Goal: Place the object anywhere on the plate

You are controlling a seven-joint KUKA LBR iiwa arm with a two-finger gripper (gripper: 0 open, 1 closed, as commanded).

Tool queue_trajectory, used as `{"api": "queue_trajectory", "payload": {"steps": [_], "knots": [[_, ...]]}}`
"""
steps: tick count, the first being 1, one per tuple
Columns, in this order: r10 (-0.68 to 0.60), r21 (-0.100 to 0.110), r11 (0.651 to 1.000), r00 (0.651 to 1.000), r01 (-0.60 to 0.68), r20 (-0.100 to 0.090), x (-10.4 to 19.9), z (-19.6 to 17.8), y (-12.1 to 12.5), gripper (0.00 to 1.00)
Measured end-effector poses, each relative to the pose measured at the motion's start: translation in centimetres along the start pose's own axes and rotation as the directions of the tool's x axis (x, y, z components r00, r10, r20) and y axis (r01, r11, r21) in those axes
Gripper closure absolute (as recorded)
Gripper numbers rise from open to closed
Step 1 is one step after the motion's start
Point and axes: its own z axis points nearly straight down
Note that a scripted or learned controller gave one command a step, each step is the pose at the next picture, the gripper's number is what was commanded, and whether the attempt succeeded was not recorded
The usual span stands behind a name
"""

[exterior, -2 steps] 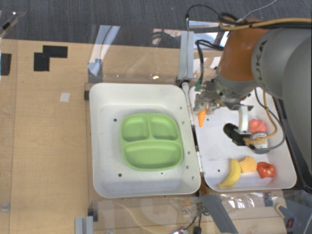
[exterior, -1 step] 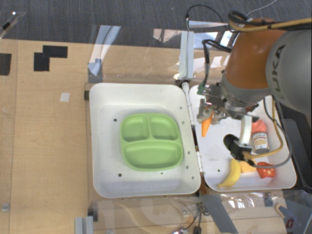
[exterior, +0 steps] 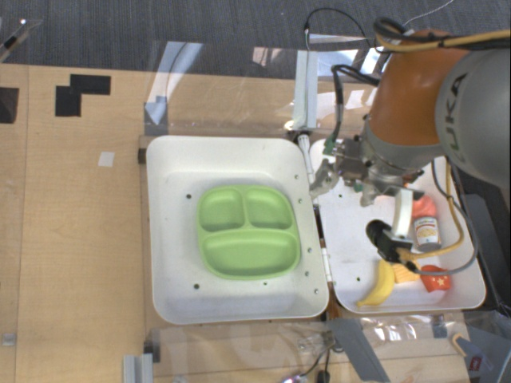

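A green plate [exterior: 247, 231] with three compartments lies in the middle of the left white bin [exterior: 172, 294]; nothing rests on it. My gripper [exterior: 345, 183] hangs under the orange-banded wrist over the back left part of the right bin [exterior: 347, 250], close to the wall between the bins. I see nothing held in it. In the right bin's front corner lie a yellow banana [exterior: 375, 287], a small red object [exterior: 436, 279] and a small bottle [exterior: 426, 227] with a white label and a reddish top. The arm hides the back of that bin.
The raised rims where the two bins meet run between the gripper and the plate. A clear panel stands along the back of the bench behind the bins. A small orange-yellow piece [exterior: 407, 274] lies beside the banana.
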Motion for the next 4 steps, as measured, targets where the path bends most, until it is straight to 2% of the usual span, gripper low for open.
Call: {"api": "queue_trajectory", "payload": {"steps": [1,2,3,4], "knots": [[0.359,0.003,0.933,0.933,-0.359,0.002,-1.7,7.6,-5.0,0.00],[0.360,0.001,0.933,0.933,-0.360,-0.002,-1.7,6.6,-4.8,1.00],[0.303,0.000,0.953,0.953,-0.303,0.000,6.4,-2.5,-1.7,1.00],[-0.018,-0.001,1.000,1.000,0.018,0.000,3.3,-6.5,5.0,1.00]]}}
